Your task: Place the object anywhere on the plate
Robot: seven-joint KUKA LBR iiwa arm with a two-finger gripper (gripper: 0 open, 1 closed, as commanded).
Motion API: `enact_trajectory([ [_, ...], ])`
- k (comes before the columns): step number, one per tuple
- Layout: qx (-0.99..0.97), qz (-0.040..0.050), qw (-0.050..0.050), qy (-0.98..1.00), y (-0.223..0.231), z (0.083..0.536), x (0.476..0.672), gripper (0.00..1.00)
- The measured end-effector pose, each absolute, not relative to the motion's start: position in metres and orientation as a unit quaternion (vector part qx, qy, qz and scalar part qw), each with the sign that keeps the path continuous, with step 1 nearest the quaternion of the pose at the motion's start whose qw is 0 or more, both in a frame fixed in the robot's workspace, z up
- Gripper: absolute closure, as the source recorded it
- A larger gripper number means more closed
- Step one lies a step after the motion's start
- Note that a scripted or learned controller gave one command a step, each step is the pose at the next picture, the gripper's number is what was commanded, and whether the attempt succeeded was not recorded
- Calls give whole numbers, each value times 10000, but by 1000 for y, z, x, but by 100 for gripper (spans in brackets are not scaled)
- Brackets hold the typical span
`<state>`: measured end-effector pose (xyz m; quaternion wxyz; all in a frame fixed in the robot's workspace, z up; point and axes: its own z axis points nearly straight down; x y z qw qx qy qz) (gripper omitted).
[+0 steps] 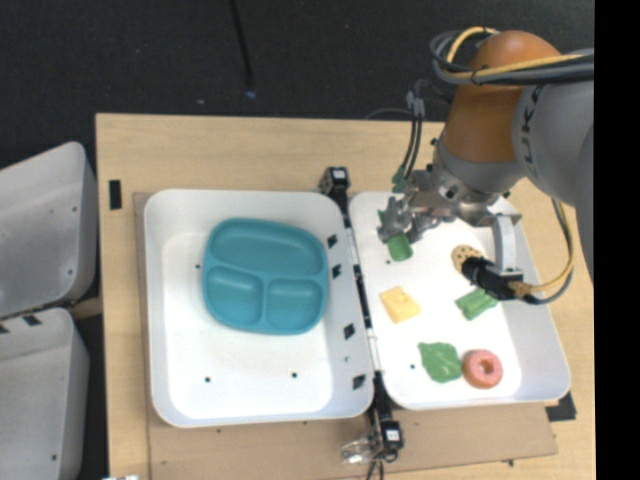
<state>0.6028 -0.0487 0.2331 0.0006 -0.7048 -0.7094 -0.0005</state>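
1. My arm (500,98), grey with an orange band, comes in from 2 o'clock and hangs over the upper part of the right bin (535,368).
2. The left bin (180,388) is shallow, smooth white plastic. On its floor lies the plate (265,275), teal and glossy with rounded corners and three compartments.
3. My gripper (398,230) sits at the right bin's 11 o'clock corner, right over a small green block (400,249). Whether my fingers are spread or closed on it I cannot tell; the wrist hides them.
4. Loose pieces in the right bin:
   - a bumpy green lump (438,361) at 6 o'clock, touching a pink ring (483,368)
   - a flat yellow wedge (399,304) near centre
   - a green slab (476,303) at 3 o'clock
   - a speckled tan disc (463,258) just above it
5. Risks, as I judge them: the block is small and slick-looking, so a shallow grip could drop it on the ridge between the bins at 9 o'clock. It is also close to the bin wall, which could block one finger.
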Motion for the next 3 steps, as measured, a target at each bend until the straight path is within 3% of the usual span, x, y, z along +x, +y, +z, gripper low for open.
enact_trajectory([
  [1, -7049, -5, 7, -7093, -5, 234, 596, 100],
  [3, -7048, 2, 9, -7094, 96, 233, 559, 100],
])
